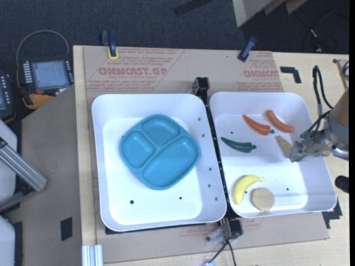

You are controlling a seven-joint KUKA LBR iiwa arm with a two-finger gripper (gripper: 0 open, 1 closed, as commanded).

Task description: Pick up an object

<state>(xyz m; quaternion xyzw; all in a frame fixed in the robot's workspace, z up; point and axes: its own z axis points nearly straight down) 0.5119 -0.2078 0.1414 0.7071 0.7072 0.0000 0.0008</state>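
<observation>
The right bin (316, 201) holds several toy foods: an orange-red pepper (256, 124), an orange sausage (279, 121), a dark green chili (238, 144), a yellow banana (246, 186) and a round tan biscuit (262, 199). A small tan wedge (284, 144) lies near the bin's right side. My gripper (299, 150) reaches in from the right, low over the bin floor, its tip just right of and slightly below the tan wedge. Nothing visibly hangs from it.
A blue divided plate (160, 150) lies in the left bin (111, 198). A black divider (213, 148) separates the two bins. Dark cables (317, 93) run along the arm at the right. A pendant screen (49, 73) sits off the bench at upper left.
</observation>
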